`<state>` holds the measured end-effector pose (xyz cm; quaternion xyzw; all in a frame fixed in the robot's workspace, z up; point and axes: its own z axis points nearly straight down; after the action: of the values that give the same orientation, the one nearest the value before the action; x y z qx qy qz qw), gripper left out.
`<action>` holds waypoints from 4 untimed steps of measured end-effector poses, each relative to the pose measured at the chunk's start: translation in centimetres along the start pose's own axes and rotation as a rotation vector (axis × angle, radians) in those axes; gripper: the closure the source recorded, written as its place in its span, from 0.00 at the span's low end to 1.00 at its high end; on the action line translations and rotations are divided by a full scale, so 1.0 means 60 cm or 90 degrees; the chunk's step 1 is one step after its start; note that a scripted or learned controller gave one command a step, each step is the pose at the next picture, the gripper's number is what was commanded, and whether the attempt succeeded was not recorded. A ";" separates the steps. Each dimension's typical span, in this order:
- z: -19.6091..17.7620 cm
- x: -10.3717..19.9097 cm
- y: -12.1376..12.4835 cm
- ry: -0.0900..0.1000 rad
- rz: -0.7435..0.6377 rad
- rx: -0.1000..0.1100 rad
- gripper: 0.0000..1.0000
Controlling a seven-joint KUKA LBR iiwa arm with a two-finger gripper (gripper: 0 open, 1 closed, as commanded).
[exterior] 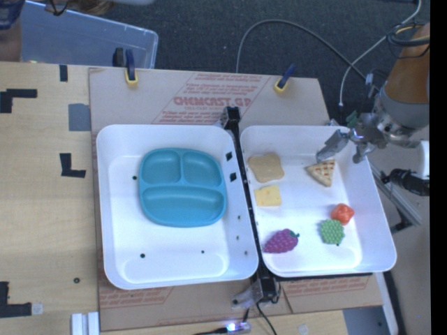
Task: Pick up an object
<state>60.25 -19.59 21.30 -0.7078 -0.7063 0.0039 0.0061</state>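
My gripper (346, 149) hangs over the far right corner of the right bin (370, 257). It is open, with nothing between its fingers. Just below its left finger lies a tan triangular wedge (322, 173). Further left in the same bin are a tan slice of bread (265, 166) and a yellow cheese square (268, 196). Toward the front lie a red tomato (342, 213), a green broccoli piece (332, 232) and a purple grape bunch (281, 241).
The left bin (112, 208) holds a blue divided plate (183, 187). A black divider (241, 180) runs between the two bins. Cables arc over the bench behind the right bin. Yellow and blue clamps (130, 72) pin the cardboard at the back.
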 end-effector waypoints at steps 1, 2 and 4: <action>-0.011 0.001 0.004 -0.002 -0.002 -0.007 0.00; 0.099 0.004 0.006 -0.001 -0.002 -0.003 0.00; 0.208 -0.003 0.013 -0.008 -0.001 -0.012 0.00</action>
<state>60.82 -19.75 8.82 -0.7071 -0.7071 0.0018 -0.0048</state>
